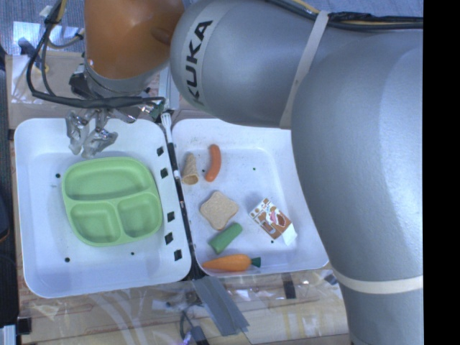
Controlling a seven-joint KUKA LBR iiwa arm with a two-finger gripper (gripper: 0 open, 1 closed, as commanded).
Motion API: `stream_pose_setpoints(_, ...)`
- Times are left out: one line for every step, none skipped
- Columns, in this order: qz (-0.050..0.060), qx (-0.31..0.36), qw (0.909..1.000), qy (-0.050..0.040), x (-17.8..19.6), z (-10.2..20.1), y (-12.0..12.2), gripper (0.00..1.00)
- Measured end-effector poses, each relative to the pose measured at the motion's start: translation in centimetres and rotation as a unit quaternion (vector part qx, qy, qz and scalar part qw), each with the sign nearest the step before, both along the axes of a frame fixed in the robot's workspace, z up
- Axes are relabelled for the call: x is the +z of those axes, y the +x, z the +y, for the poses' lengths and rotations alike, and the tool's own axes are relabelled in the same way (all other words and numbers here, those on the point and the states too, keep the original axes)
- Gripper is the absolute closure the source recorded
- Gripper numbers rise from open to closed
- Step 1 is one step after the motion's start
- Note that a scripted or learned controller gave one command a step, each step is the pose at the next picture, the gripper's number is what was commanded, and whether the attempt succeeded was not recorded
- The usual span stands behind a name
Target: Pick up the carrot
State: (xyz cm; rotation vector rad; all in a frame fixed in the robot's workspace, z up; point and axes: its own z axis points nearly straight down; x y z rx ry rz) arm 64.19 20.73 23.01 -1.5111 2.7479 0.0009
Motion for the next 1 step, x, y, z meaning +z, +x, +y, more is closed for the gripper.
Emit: stream_pose_setpoints(0.004,-0.115,0.9934,-0.0015,-6.05,-0.07,-4.18,1.0)
